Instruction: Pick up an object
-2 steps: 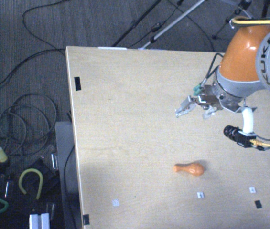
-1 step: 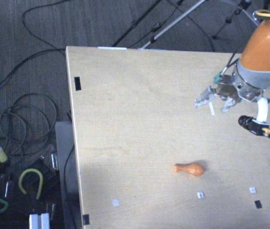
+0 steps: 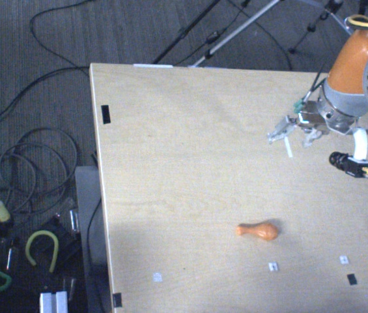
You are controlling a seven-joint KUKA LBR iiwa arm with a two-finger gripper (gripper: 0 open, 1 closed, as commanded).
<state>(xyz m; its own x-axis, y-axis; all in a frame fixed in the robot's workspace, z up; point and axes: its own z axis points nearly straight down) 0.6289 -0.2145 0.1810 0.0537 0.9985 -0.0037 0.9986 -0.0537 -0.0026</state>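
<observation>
- Cables (image 3: 21,162) lie coiled on the dark floor at the nine o'clock side of the view, with a small green U-shaped tool (image 3: 40,246) below them toward seven o'clock.
- Bench (image 3: 170,175), a pale wooden top, takes up the middle and right; a small black marker (image 3: 105,114) sits near its upper left corner.
- Orange object (image 3: 259,231), pear-shaped with a narrow neck pointing toward nine o'clock, lies flat on the bench at about five o'clock from the view's centre, with nothing touching it.
- Small white tags (image 3: 273,266) lie just below it, toward six o'clock of the object.
- Gripper (image 3: 292,130) hangs at about two o'clock in the view, well apart from the orange object; its thin fingers look spread, with nothing between them.
- Arm (image 3: 353,70), orange-banded above a grey wrist, enters from three o'clock.
- Step in hand, as I judge it: the approach, with no grasp begun.
- Next move calls for travelling toward six o'clock until the gripper is over the object's thicker body, then descending with the jaws straddling it across the narrow width.
</observation>
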